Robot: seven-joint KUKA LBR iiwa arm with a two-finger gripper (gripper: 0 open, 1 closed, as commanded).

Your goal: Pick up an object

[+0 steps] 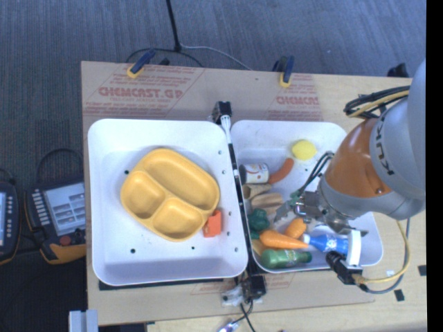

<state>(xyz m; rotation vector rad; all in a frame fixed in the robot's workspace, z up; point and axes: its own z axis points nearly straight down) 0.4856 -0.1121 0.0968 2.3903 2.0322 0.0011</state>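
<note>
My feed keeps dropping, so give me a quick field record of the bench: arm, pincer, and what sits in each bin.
arm: reaches in from the right, over the right bin
pincer: low among the right bin's items; hold on anything cannot be told
left bin: yellow divided tray, small orange piece at its lower right edge
right bin, upper: yellow ball, small can
right bin, lower: carrot, green bottle, blue and white bottle
</note>
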